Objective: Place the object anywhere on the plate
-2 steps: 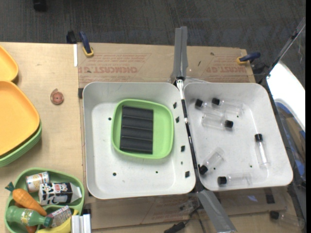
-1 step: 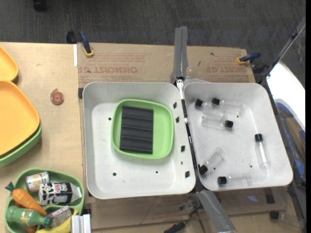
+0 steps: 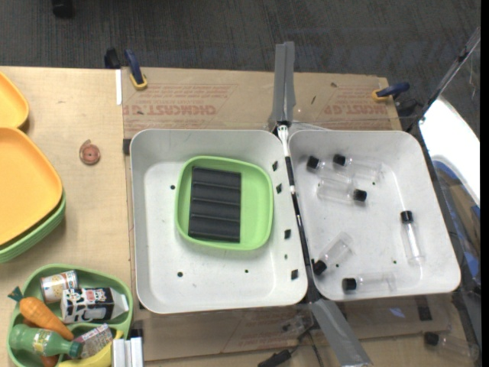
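I have no reading on the claw's state: I cannot tell whether it is apart, together or clamped on anything, so I give positions by the bins and by the side from which the arm reaches in. The green plate [image 3: 182,205] lies flat in the left bin [image 3: 157,270], the bin farther from the arm's side, roughly at its centre. A black ribbed block [image 3: 215,203] rests on the plate, inside the rim, with its long side running away from the camera. The right bin [image 3: 378,243], on the arm's side, holds several clear vials with black caps, all lying down and scattered: a loose group [image 3: 341,177] near the far left corner, one vial [image 3: 411,236] near the right wall, one [image 3: 333,254] near the left wall and one [image 3: 368,284] by the near edge. The two bins touch along their inner edges and sit on a sheet of cardboard [image 3: 229,105] held by two clamps [image 3: 136,73] at the far edge. On the wooden bench left of the bins lie stacked orange plates [image 3: 23,178] and a green bowl [image 3: 114,300] of toy food.
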You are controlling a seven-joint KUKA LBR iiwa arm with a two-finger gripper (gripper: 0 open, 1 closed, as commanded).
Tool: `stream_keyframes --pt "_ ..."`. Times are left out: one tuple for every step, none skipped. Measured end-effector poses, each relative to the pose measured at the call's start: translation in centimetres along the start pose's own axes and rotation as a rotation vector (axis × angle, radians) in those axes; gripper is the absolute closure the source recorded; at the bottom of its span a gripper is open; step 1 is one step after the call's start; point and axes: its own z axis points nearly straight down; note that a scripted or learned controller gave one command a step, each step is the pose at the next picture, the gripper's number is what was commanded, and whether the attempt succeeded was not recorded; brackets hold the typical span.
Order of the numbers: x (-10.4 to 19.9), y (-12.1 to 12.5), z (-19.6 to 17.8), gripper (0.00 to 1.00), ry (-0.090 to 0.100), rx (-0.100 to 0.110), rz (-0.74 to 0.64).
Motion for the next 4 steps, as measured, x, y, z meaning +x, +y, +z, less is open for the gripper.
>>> stream_keyframes --pt "0.0 0.0 0.0 0.0 0.0 0.0 0.0" --pt "0.0 0.0 0.0 0.0 0.0 0.0 0.0" --pt "0.0 0.0 0.0 0.0 0.0 0.0 0.0" --pt "0.0 0.0 0.0 0.0 0.0 0.0 0.0"
